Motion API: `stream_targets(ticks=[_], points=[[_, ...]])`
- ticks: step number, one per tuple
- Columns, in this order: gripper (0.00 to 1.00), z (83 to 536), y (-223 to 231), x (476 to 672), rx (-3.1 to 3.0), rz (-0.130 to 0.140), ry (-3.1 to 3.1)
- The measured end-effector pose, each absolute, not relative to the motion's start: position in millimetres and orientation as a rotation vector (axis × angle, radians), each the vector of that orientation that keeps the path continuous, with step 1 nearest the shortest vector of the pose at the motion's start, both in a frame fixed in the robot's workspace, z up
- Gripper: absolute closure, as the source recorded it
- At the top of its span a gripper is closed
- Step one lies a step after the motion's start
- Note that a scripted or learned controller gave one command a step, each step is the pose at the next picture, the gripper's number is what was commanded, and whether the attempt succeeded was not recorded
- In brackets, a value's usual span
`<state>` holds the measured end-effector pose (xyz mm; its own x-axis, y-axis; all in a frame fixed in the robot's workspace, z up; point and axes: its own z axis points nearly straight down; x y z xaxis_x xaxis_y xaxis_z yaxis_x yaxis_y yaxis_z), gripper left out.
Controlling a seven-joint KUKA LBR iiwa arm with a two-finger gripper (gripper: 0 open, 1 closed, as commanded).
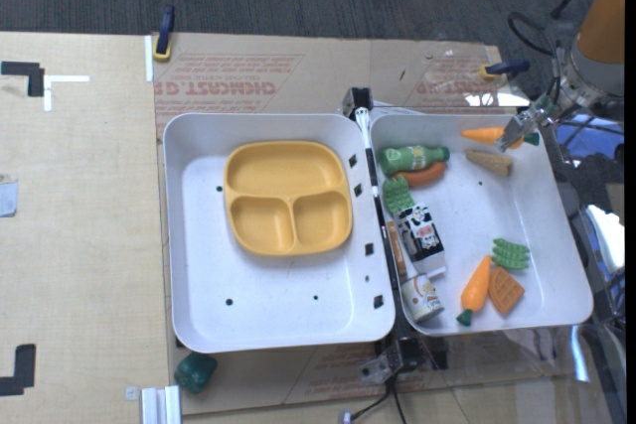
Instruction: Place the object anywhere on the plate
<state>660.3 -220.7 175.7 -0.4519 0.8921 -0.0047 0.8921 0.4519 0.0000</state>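
Arm comes in from 2 o'clock; orange band visible at the frame's upper right, wrist angled down toward the right bin (556,213). Gripper (519,136) sits at the bin's 1 o'clock corner, tips right at the end of a small orange carrot (484,133). Too small and blurred to resolve the opening, so can't tell if it is gripping the carrot or just touching it.

Just below that carrot, at about 5 o'clock from it: a tan wooden-looking piece (489,162), lying flat, near but apart from the gripper.

Plate (288,197) is yellow, three compartments, in the left bin (199,293), toward that bin's 12 o'clock side. All compartments bare.

Rest of right bin: green bottle (413,156) at 11 o'clock, lying on its side, with an orange-red piece (425,175) touching it below. Down the left wall: a green block (397,195), a black-and-white carton (423,232), a small can (422,297). At 5 o'clock: larger carrot (476,287) tilted, beside an orange cracker-like square (505,291) and a green leafy piece (512,254).

Outside the bins, a dark green item (196,370) at the left bin's 7 o'clock corner.
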Motion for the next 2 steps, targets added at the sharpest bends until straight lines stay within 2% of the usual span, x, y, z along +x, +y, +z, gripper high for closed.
stream_targets(ticks=[2], points=[[1.00, 173.2, -220.4, 660.5, 1.535, -0.004, 2.736]])
